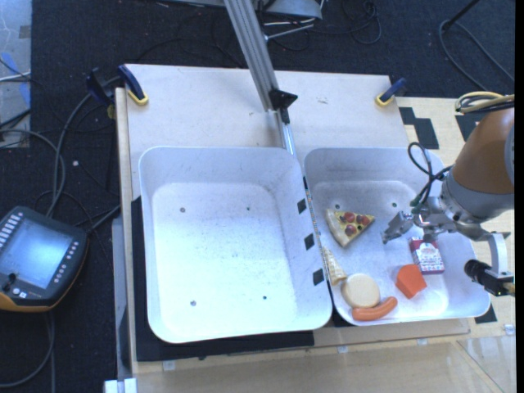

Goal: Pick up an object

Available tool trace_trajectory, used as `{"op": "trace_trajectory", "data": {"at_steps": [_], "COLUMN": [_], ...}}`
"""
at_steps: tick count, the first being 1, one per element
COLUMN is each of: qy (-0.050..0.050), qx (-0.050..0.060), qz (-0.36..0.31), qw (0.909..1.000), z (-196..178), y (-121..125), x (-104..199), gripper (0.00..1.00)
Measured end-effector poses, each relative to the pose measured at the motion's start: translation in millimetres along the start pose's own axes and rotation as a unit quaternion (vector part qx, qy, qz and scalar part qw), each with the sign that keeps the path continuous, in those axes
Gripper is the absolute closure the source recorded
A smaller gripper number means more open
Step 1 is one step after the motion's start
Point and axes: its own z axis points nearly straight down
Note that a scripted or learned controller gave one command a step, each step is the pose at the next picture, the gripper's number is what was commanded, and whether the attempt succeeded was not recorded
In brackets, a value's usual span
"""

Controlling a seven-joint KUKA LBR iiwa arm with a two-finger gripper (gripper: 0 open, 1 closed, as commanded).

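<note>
Down at the front of the right bin [467,305] sit a sausage [375,309], round cookie [361,289] and orange block [411,281], then a carton [428,257]. Gripper [403,224] hovers just above, fingers spread, holding nothing. Pizza slice [350,225] beyond. Crowding could cause 1 glancing miss.

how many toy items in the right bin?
5, maybe more under the hand: pizza slice mid-bin, red-and-white carton by the hand, orange block below it, round cookie and sausage at the front.

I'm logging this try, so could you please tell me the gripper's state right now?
Gripper: over the right bin, beside the pizza slice; open or shut cannot be told, nothing seen held.
</note>
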Motion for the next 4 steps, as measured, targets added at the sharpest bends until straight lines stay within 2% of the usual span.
{"op": "trace_trajectory", "data": {"at_steps": [1,2,3,4], "qy": [-0.001,0.000,0.000,0.000], "qx": [-0.003,-0.004,-0.005,-0.003], "qz": [0.000,-0.002,-0.003,-0.002], "qw": [1.0000,1.0000,1.0000,1.0000], "z": [-14,-25,-84,-82], "y": [2,35,59,95], "x": [-1,73,174,231], "gripper": [1.00,1.00,1.00,1.00]}}
